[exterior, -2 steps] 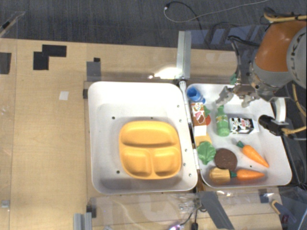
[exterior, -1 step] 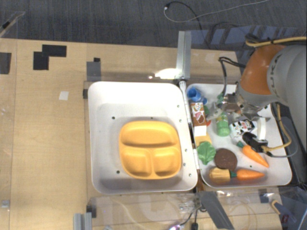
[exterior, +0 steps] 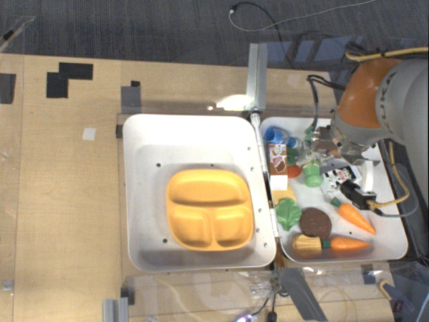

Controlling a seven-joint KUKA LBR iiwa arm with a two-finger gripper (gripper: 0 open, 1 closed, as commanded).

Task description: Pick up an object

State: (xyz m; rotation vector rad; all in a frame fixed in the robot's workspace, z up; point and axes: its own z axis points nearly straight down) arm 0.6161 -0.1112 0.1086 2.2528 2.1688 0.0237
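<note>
The right bin (exterior: 395, 247) holds several toy foods. Among them are a blue-capped bottle (exterior: 273, 135), a brown carton (exterior: 279, 156), a green cup-like piece (exterior: 312, 174), a leafy green (exterior: 289, 213), a dark round cookie (exterior: 315, 223) and two carrots (exterior: 355, 218) (exterior: 348, 244). The grey arm with its orange band (exterior: 362, 99) reaches in from the upper right. My gripper (exterior: 320, 147) hangs low over the bin's upper middle, just above the green piece and right of the carton. Nothing can be made out in its grip.
The left bin (exterior: 144, 180) holds a yellow divided tray (exterior: 209, 208). A metal post (exterior: 257, 79) stands behind the wall between the bins. Black cables (exterior: 385, 203) trail over the right bin's right side. A tan item (exterior: 307, 245) lies at the front.
</note>
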